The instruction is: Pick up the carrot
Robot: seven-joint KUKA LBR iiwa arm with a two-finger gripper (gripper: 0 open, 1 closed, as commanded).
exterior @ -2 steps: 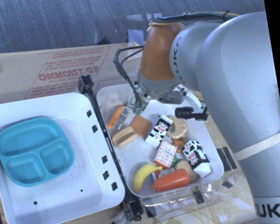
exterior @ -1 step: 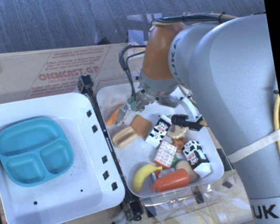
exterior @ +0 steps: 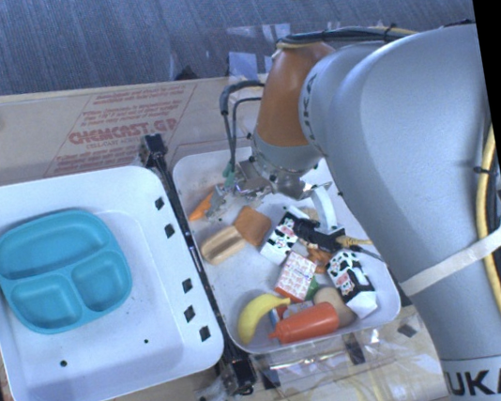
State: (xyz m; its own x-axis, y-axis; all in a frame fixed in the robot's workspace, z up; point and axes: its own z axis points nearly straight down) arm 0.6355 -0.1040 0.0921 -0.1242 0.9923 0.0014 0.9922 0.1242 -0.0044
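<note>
Left bin [exterior: 3, 312]: it carries one blue tray [exterior: 60, 268] with three compartments, lying flat at the left of the frame. Nothing here concerns the pick; I judge it to be the drop side, kept well apart from the clutter.

Divider: the two bins meet along a black hinge line [exterior: 186, 253] running down the middle of the frame.

Right bin [exterior: 191, 171]: the carrot [exterior: 200, 207] lies in its upper left corner, just beside the left wall. It is a small orange piece. Its long axis runs on a slant, from lower left to upper right in the frame; I cannot tell which end is the tip. Below it lie a tan bun [exterior: 221, 244] and a brown block [exterior: 254, 226], near but apart from the carrot. Further down the frame sit a banana [exterior: 258, 314] and a red sausage [exterior: 305, 323], with printed cartons [exterior: 294, 276] between.

My fingers [exterior: 234, 184] hang over the upper part of the right bin, just right of the carrot, at the end of the orange-banded wrist [exterior: 280, 104]. Their opening is hidden by the wrist and cabling: I cannot tell whether they are wide or narrow. No carrot is seen between them.

Judgement: the pick is not yet done. The wall beside the carrot leaves little room, so closing across the short axis looks the safer approach.
</note>
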